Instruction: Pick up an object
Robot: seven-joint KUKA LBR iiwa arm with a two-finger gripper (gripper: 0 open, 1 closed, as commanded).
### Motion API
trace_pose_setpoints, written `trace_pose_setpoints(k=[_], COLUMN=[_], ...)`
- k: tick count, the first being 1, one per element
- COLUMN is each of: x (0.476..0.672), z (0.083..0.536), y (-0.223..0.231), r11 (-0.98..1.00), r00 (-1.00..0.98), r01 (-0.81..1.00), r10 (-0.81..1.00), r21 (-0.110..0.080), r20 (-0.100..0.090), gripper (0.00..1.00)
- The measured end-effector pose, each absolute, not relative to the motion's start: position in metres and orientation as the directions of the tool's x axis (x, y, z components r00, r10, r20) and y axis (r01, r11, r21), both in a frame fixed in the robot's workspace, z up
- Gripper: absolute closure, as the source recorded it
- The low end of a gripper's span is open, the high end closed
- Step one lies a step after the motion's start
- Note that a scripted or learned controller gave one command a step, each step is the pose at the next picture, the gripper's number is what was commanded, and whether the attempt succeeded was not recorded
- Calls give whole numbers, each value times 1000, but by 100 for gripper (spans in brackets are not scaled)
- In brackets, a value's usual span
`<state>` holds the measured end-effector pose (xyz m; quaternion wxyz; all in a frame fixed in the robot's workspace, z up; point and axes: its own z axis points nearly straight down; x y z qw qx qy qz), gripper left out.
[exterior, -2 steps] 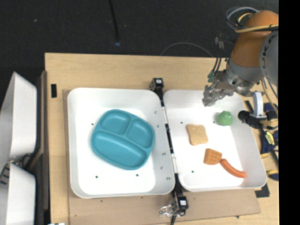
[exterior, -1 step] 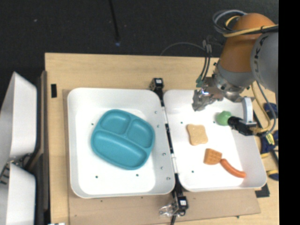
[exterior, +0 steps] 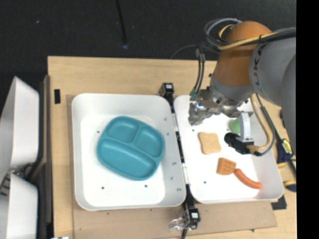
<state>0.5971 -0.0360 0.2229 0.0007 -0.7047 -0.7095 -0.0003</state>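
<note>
Nearest lies a hot dog (exterior: 246, 179) touching a waffle piece (exterior: 225, 167) in the right bin (exterior: 199, 183). Toast (exterior: 209, 143) lies just below the gripper (exterior: 195, 114), whose jaw state I cannot tell. Left bin (exterior: 89, 193) holds a blue tray (exterior: 130, 147).

My arm (exterior: 271, 68) is grey with an orange band (exterior: 244, 54). Both bins (exterior: 84, 193) are white. The divided plate (exterior: 130, 147) is plain teal. The bread slice (exterior: 210, 143) is tan, the waffle piece (exterior: 225, 167) orange-brown, the sausage (exterior: 246, 179) orange-red. The bench (exterior: 60, 68) is pale wood.
</note>
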Motion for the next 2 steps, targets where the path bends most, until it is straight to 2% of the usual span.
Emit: trace_pose_setpoints(k=[1,2], x=[571,555], z=[229,244], y=[14,66], r11=[7,9], r00=[-7,-9], r01=[1000,1000], r10=[1000,1000], r21=[-1,2], r20=[2,2], gripper=[100,100])
